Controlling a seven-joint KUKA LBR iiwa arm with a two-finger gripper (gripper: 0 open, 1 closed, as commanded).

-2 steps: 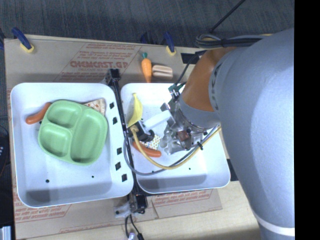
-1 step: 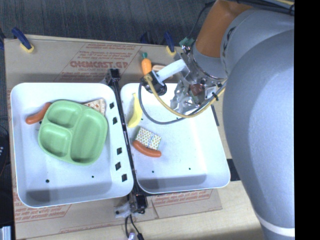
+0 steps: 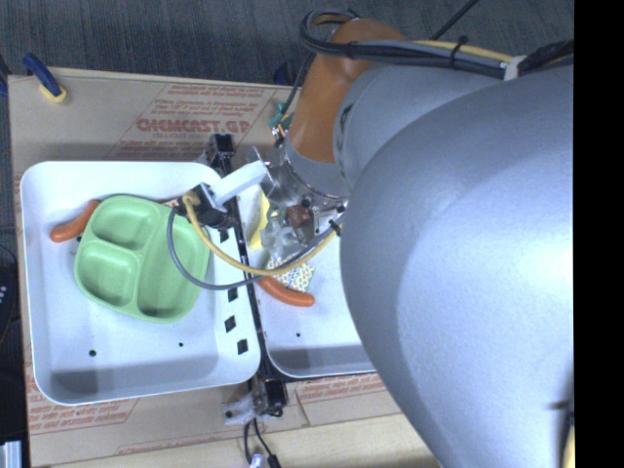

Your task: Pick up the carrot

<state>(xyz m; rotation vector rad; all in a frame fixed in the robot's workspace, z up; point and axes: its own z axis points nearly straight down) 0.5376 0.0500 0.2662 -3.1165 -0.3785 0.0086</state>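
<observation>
An orange carrot (image 3: 289,293) lies in the right bin (image 3: 322,359), close to its left wall. A speckled item (image 3: 301,276) touches its upper side. My gripper (image 3: 283,230) hangs just above both, low over the right bin's left part, wrapped by yellow and black cables. The grey arm covers most of that bin. A second orange piece (image 3: 66,230) pokes out from under the green plate at the left bin's far left; I cannot tell what it is.
A green divided plate (image 3: 136,261) sits in the left bin (image 3: 127,369). Something yellow (image 3: 257,220) shows beside the gripper at the wall between the bins. A blue and yellow clamp (image 3: 44,78) lies on the cardboard at the upper left.
</observation>
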